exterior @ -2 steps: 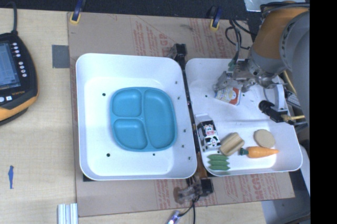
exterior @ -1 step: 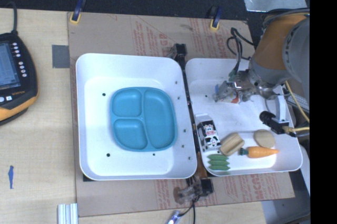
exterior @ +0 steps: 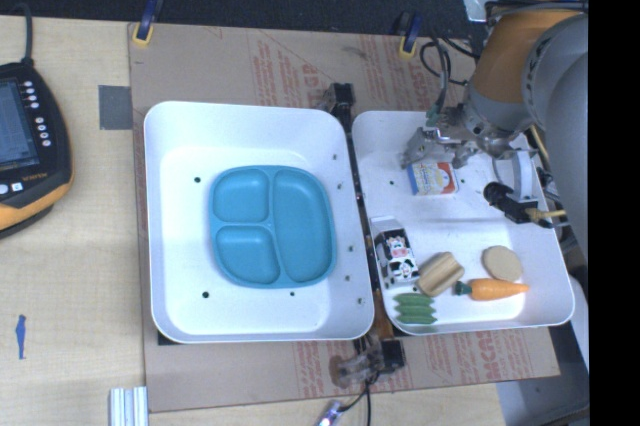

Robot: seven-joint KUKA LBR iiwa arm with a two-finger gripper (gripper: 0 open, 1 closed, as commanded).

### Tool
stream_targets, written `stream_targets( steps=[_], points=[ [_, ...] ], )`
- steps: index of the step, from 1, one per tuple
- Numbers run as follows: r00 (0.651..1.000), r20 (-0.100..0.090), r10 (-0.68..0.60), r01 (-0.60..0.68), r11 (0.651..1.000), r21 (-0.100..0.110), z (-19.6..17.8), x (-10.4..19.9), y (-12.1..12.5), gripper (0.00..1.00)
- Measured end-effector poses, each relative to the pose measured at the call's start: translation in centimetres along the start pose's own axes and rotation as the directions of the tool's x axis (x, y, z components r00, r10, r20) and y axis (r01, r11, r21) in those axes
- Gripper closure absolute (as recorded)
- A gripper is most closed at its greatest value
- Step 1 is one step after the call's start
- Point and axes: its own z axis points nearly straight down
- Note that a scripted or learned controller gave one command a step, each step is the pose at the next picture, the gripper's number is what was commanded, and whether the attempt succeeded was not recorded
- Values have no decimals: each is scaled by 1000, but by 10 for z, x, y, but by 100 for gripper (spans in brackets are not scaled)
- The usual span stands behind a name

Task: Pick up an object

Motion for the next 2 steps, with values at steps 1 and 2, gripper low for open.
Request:
stream_targets(
  steps=[1,2],
  points=[
    [1000,1,1,-1,1000,2,1,12,-31,0],
    [1000,1,-2,2,1000,0,0,6,-7,0]
  ],
)
